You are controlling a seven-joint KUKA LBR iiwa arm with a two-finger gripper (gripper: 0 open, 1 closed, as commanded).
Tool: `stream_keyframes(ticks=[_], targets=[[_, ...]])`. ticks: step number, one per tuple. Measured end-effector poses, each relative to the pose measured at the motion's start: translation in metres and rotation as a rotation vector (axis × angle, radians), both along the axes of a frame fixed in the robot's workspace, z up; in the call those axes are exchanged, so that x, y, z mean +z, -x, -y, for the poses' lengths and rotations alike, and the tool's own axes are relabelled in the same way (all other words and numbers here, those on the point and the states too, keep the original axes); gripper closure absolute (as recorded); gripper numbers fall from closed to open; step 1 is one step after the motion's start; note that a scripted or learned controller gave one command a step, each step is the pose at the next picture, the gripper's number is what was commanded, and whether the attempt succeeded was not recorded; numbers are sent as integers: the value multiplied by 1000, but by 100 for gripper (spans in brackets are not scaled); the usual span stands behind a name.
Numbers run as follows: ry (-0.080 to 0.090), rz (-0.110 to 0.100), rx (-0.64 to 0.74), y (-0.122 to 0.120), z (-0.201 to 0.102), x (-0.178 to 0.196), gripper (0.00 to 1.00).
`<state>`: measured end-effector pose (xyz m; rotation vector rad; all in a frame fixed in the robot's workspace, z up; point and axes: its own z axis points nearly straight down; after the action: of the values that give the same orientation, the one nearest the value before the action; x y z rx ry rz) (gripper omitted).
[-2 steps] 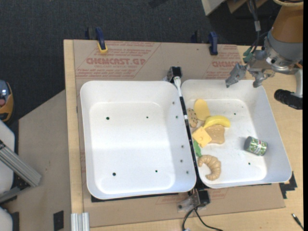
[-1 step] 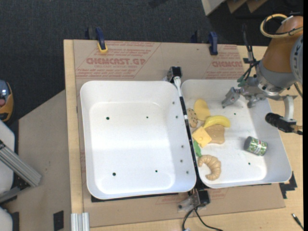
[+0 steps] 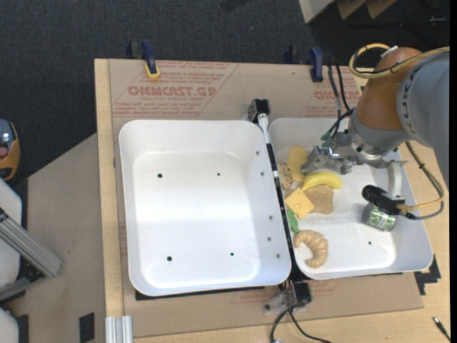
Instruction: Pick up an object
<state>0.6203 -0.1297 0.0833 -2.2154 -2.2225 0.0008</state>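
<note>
Several crowded objects leave little room for a clean grab

The arm (image 3: 400, 98) reaches into the right bin (image 3: 407, 252), with its gripper (image 3: 325, 159) hanging low over the cluster of items at that bin's left side. Whether the gripper is apart or together cannot be told at this slant, and nothing can be seen clamped in it.

The candidates for picking sit tight together: a banana (image 3: 323, 181) just below the gripper, a yellow wedge of cheese (image 3: 300, 204) touching a brown slice of bread (image 3: 323, 200), and a croissant (image 3: 313, 245) nearer the front wall. A green can (image 3: 380, 218) lies on its side, well apart to the right.

The main risk is probably a closing on two items at once, or on none, because the banana, cheese and bread overlap. A descent near the divider (image 3: 275, 184) between the bins could also scrape the wall. The banana's curved skin may let it slip or roll out of a pinch. The can would likely roll if nudged.
</note>
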Motion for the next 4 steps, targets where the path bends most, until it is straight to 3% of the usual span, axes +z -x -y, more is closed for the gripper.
stream_keyframes(ticks=[1,2,3,4], targets=[[3,7,-1,-24,-5,2,0],[2,5,-6,49,-26,4,0],[4,8,-2,33,-32,3,0],[4,7,-4,17,-8,2,0]])
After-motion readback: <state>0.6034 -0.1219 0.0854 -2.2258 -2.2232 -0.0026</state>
